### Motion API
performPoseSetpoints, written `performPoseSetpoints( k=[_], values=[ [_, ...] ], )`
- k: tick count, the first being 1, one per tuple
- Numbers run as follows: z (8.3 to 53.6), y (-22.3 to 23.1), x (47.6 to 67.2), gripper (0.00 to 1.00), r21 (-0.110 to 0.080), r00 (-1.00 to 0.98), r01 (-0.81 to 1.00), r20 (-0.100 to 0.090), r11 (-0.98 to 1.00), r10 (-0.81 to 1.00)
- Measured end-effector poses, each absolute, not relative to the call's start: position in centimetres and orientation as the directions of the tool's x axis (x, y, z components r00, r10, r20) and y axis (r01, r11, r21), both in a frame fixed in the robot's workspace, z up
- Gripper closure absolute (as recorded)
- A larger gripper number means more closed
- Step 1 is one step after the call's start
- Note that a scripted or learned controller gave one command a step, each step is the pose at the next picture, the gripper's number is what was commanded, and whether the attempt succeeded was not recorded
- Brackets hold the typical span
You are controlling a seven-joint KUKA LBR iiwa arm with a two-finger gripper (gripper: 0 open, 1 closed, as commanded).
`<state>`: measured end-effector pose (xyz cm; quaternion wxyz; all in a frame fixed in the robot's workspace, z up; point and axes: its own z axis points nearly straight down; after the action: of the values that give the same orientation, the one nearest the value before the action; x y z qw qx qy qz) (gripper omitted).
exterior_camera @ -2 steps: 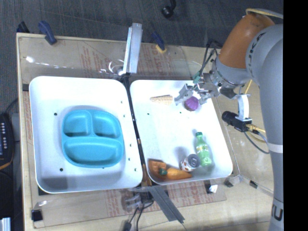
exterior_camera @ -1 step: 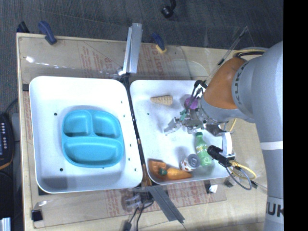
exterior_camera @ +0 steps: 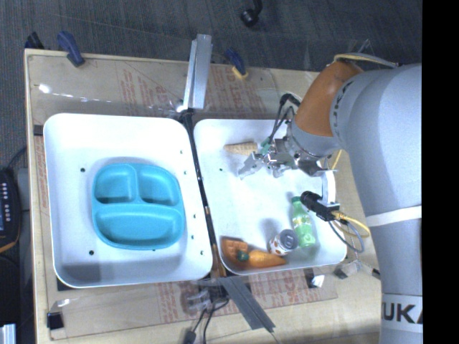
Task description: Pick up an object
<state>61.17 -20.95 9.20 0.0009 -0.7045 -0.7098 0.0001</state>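
overhead slant view of the bench. the end effector (exterior_camera: 252,165) hangs low in the right bin (exterior_camera: 215,192), fingers spread narrowly with nothing visibly between them, just below a pale cone-like object (exterior_camera: 240,147) near the bin's far wall. a carrot (exterior_camera: 257,258), a small can (exterior_camera: 283,242) and a green bottle (exterior_camera: 303,224) lie along the near edge. a good grasp would likely centre the fingers across the cone's narrow width before closing. the fingertips blur against the white floor; contact cannot be judged. the left bin (exterior_camera: 64,192) holds a blue divided tray (exterior_camera: 138,205).
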Motion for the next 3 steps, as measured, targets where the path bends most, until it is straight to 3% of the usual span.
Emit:
performPoseSetpoints(
  k=[1, 2, 3],
  values=[
    [9.3, -20.9, 65.7, 0.00, 0.000, -0.008, 1.000, 0.000, 0.008, 1.000],
    [9.6, -20.4, 59.2, 0.00, -0.003, -0.009, 1.000, 0.000, 0.009, 1.000],
    [9.2, -21.0, 51.3, 0.00, -0.002, -0.008, 1.000, 0.000, 0.008, 1.000]
  ],
)
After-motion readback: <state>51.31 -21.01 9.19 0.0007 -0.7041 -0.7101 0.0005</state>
